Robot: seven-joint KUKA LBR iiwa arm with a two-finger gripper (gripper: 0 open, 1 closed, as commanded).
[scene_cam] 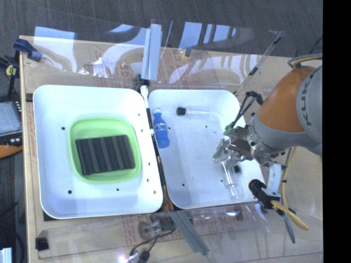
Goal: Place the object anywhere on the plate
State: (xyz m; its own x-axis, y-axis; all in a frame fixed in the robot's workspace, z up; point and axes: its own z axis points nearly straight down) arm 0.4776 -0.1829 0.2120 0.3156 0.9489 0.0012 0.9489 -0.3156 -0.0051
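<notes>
Dark grey carpet surrounds a wooden bench (82,237) that bears two shallow white bins side by side. In the left bin (49,190) lies a light green plate (104,127) with rounded corners, and on it rests a dark ribbed rectangular block (104,153), set square in the plate's middle and well within the green rim.

Inside the right bin (189,190) a blue bottle (160,129) lies on its side just beside the bin's left wall, its paler cap end toward the far edge. Near the far wall lies a clear marker with a black cap (192,112), the cap pointing left. Both things are apart from each other and well apart from the plate.

From the right the grey arm with its orange band (285,106) reaches over the right bin. Its gripper (230,171) hangs low over the bin's right part, near the near wall, with clear plastic parts pointing downward. Whether the fingers are open or closed cannot be told, nor whether anything sits between them. The bottle and the marker both lie on the bin floor, away from the gripper.
</notes>
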